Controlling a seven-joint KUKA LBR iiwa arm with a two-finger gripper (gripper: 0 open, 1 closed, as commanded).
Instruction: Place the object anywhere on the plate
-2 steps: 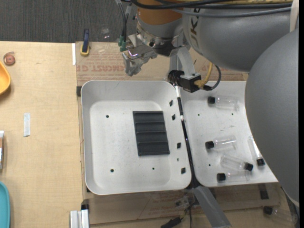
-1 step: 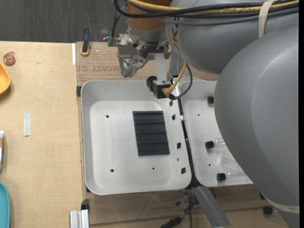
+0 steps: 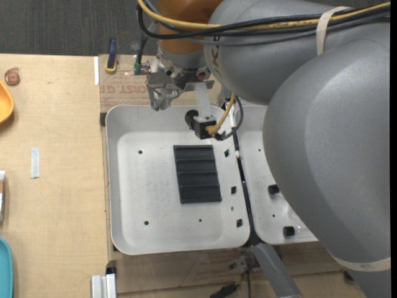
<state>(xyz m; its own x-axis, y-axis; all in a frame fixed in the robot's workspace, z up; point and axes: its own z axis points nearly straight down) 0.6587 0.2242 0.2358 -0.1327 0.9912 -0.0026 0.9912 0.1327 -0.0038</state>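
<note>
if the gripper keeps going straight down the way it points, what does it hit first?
Most likely the back rim of the left bin, or the cardboard just behind it. The gripper hangs over that edge, pointing down; depth is unclear, so which is uncertain.

A pale wooden bench top (image 3: 56,166) fills the left side, lit evenly from above. Beyond its far edge lies dark grey floor (image 3: 68,14), perhaps carpet, though the weave is hard to make out. Brown cardboard (image 3: 124,82) lies flat by the bench's far edge.
</note>
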